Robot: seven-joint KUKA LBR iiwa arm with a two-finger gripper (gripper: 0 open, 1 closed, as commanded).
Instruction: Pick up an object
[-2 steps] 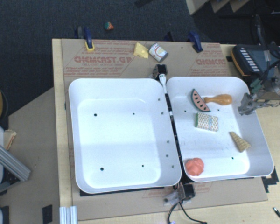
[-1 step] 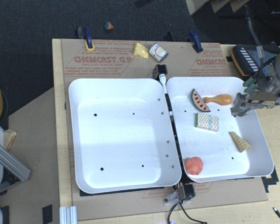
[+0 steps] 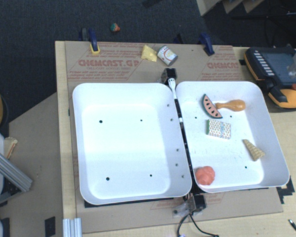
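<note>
Lying in the right bin are 5 small objects: 1 watermelon slice at the far side touching 1 orange gourd-shaped piece, 1 patterned square packet just nearer, 1 tan cone to the right, and 1 red ball at the near left corner. Whether the claw is released or clenched cannot be told. The left bin touches the right one. Both bins sit on a brown printed board, held by 2 blue clamps at its far edge. Near those lie 1 yellow scrap and 1 small box. Dark carpet lies beyond.
</note>
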